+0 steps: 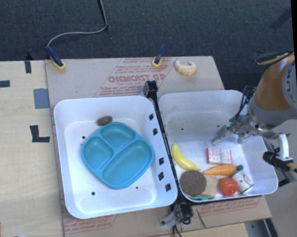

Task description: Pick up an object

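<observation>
Near edge of the right bin [249, 98]: a round brown-topped sandwich [194, 182] lies at the front wall, with a red tomato [227, 186] beside it and a white wrapper [244, 180] just to the tomato's right. An orange carrot [220, 170] lies directly behind these, touching the sandwich's upper edge, and a yellow banana [183, 158] slants along the bin's left wall. A small red-and-white packet [215, 155] sits just above the carrot.

The gripper [233, 133] hangs over the right half of this bin, behind the packet and apart from it; its two metal fingers [221, 135] are spread apart, with nothing between them. The grey arm [273, 96], with its orange band, enters from the right.

Left bin [65, 163]: a blue three-compartment plate [117, 154] lies tilted near the centre, and a small dark brown oval object [104, 120] rests just behind it.

Beyond the bins, on the cardboard sheet [130, 78], a pale curled object [186, 67] lies near the back right corner, and two yellow-and-blue clamps [55, 58] grip the back edge.
</observation>
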Tool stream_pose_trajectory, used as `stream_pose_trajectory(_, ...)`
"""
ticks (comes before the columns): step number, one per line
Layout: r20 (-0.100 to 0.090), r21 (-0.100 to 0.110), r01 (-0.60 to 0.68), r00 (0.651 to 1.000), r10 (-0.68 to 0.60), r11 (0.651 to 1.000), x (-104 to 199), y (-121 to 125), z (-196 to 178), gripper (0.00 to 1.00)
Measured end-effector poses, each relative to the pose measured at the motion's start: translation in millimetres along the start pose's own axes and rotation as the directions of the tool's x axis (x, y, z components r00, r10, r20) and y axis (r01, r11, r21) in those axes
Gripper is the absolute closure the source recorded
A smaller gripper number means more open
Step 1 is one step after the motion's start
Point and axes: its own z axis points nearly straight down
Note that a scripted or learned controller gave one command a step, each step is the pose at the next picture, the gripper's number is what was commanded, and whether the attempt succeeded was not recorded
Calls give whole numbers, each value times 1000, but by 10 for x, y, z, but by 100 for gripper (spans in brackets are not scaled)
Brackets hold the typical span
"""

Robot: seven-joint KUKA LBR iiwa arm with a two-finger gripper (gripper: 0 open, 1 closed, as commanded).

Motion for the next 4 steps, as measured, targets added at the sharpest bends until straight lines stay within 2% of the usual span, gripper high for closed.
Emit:
stream_pose_trajectory(1,-2,-6,4,1000,-4,1000,902,590,160,0)
stream_pose_trajectory(2,1,-3,1,1000,-1,1000,411,412,-1084,0)
stream_pose_trajectory(3,-2,3,1,1000,-1,1000,500,-119,-685,0)
stream_pose_trajectory(4,6,-14,-1,1000,1,1000,840,-283,126,0)
